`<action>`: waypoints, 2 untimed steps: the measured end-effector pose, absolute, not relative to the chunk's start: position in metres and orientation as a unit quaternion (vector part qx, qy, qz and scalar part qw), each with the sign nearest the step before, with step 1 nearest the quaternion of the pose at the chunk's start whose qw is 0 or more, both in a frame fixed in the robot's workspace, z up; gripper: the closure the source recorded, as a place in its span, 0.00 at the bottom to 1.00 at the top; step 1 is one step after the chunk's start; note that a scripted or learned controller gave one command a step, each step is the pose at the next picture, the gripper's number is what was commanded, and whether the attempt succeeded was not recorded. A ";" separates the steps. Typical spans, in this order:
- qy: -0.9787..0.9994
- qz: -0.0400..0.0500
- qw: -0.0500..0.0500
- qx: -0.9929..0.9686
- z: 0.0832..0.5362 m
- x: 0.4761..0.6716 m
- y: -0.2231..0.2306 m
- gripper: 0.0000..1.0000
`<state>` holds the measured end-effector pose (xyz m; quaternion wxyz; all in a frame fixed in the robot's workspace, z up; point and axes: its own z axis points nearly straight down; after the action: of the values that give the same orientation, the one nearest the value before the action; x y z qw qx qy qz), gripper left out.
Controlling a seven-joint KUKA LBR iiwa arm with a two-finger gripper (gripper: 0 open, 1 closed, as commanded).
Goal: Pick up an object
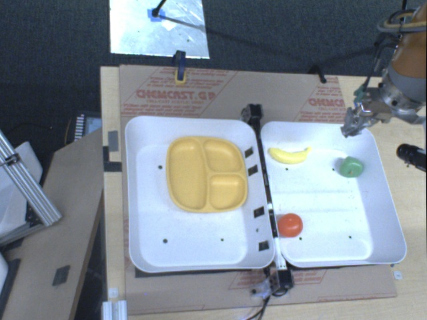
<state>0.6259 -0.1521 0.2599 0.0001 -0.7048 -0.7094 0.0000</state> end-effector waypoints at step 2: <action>-0.710 0.000 0.001 -0.704 0.247 0.592 -0.054 1.00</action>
<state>0.5917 -0.0536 0.2465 0.0011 -0.7041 -0.7101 0.0000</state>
